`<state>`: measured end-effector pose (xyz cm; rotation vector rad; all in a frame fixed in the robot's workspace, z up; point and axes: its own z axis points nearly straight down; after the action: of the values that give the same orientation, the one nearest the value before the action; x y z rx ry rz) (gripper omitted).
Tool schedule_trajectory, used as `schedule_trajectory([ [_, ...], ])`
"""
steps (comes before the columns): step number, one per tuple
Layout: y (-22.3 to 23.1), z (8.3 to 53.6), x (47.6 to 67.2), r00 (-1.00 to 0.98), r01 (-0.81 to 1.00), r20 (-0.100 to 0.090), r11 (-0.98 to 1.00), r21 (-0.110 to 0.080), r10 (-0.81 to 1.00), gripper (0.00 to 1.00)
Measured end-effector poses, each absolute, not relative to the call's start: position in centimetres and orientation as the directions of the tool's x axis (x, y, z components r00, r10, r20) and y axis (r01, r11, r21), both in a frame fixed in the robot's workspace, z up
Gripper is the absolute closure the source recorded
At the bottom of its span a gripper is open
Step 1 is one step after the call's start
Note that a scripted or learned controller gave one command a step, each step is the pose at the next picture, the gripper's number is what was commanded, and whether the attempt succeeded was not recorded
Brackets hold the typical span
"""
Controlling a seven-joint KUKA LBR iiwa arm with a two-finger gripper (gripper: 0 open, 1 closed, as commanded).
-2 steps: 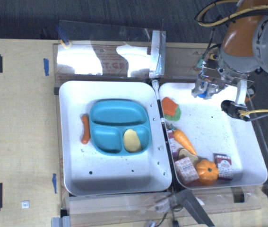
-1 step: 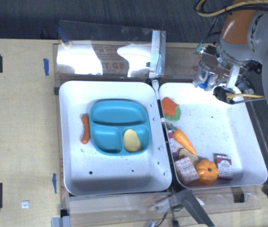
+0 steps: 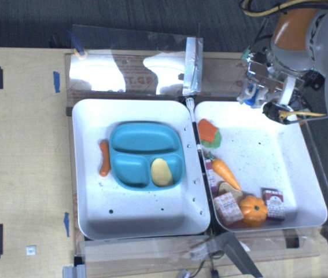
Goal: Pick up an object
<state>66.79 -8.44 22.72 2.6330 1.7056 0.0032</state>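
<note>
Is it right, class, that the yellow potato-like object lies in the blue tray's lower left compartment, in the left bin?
Not quite. The camera view shows the yellow object in the blue tray's lower right compartment, not the lower left. The tray does sit in the left bin.
</note>
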Motion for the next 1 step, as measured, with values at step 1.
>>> schedule_trajectory([
  [1,-10.22,22.57,66.64,0.781,0.624,-0.001,-0.781,0.0,0.624,1.0],
])
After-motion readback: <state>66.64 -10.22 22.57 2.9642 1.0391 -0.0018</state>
